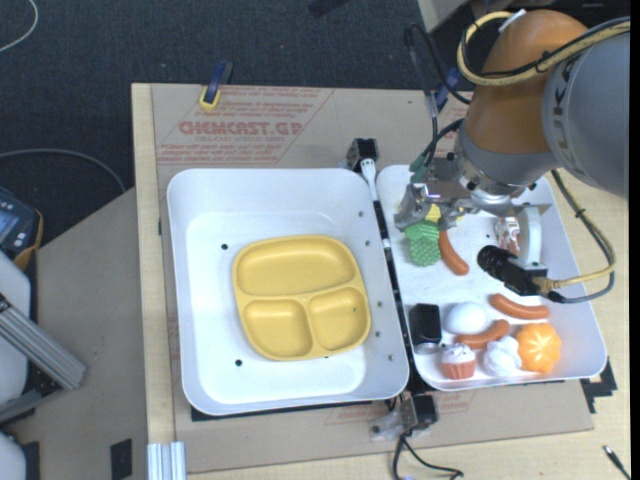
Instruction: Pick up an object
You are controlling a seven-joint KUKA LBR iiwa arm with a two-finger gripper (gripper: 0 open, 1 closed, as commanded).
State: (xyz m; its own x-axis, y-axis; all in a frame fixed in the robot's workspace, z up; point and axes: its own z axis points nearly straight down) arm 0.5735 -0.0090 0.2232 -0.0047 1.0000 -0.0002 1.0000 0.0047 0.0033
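Observation:
The right bin (583, 313) holds several toy foods. A green ridged piece (423, 246) lies at its upper left, with a small orange-red sausage (454, 254) just to its right. My gripper (424, 208) hangs at the bin's top left corner, directly above the green piece and close to it. A small yellow item (433, 211) shows right at the gripper. Nothing is clearly seen held. Nearer the front lie a longer sausage (519, 308), a white egg (465, 318), an orange (540, 348) and a pink cupcake (459, 361).
The left bin (200, 218) carries a yellow divided plate (298, 296). A black block (425, 323) sits at the right bin's left wall, beside the egg. The ridge between the two bins (385, 258) runs just left of the gripper. A blue-and-yellow clamp (213, 86) rests on the cardboard behind.

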